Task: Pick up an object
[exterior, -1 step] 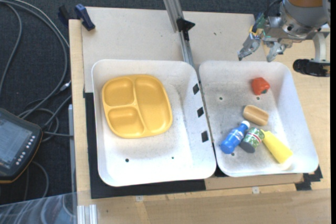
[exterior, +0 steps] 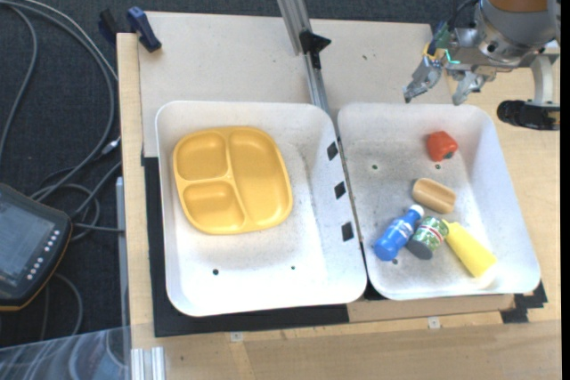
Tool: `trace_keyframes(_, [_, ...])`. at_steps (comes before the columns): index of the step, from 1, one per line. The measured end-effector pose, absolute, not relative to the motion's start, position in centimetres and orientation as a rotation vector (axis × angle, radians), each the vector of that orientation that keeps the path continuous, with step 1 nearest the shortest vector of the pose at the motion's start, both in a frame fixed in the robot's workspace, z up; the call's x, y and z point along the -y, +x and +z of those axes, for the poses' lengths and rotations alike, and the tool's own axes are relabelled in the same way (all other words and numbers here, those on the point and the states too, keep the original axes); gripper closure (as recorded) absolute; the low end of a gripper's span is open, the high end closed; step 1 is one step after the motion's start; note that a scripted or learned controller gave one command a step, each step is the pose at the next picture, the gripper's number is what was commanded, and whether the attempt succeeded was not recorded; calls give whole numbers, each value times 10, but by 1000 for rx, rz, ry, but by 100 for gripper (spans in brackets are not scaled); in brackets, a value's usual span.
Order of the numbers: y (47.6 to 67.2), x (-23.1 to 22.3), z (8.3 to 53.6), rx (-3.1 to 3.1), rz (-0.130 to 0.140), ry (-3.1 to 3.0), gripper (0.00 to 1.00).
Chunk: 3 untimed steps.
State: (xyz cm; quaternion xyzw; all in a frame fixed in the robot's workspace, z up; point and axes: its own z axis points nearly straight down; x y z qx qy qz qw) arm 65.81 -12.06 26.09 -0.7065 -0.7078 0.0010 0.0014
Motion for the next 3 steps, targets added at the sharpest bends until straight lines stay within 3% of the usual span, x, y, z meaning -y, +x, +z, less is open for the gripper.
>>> trace_keyframes(3, [660,109,112,2218,7,-2216,0])
